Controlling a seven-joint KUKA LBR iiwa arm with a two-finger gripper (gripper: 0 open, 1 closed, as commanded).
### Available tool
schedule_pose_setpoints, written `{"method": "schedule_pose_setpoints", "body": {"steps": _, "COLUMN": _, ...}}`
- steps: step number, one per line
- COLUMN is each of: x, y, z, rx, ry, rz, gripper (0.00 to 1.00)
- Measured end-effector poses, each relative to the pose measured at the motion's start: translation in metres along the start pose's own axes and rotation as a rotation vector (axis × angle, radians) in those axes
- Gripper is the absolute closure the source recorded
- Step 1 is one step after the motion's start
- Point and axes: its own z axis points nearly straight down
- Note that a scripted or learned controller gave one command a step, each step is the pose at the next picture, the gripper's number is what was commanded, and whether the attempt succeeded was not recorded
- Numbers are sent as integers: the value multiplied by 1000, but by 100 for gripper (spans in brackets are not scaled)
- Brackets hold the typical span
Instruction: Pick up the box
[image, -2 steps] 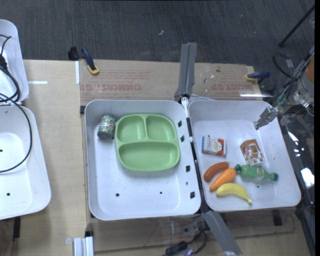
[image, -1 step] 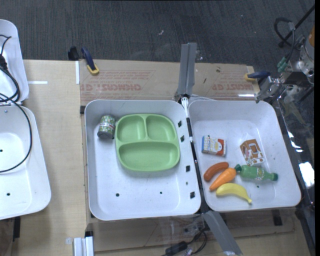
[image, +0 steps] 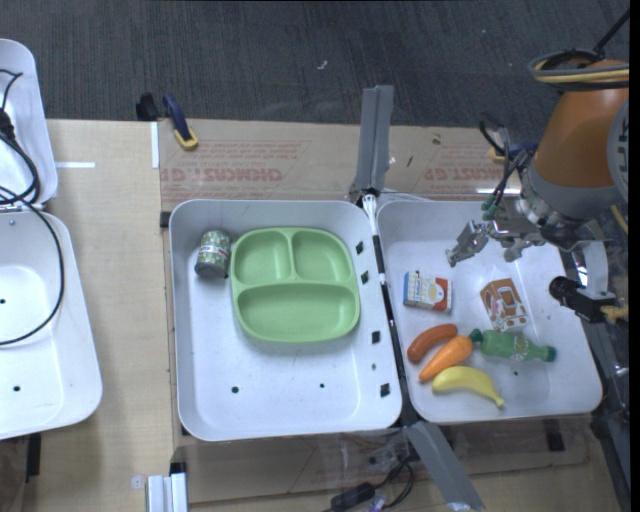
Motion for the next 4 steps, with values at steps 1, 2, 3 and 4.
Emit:
{"method": "schedule_pose_setpoints", "body": {"steps": 1, "x": 13, "y": -4, "z": 102, "rx": -11, "ry": -2, "rz": -11, "gripper": 0}}
{"method": "schedule_pose_setpoints", "body": {"steps": 2, "x": 13, "y": -3, "z": 93, "rx": -14, "ry": -1, "rz": -7, "gripper": 100}}
{"method": "schedule_pose_setpoints", "body": {"steps": 3, "x": 13, "y": -4, "z": 93, "rx": -13, "ry": -1, "rz": -7, "gripper": 0}}
{"method": "schedule_pose_setpoints", "body": {"steps": 4, "x": 0, "y": -55, "z": 36, "rx": -2, "ry": 0, "rz": 7, "gripper": 0}}
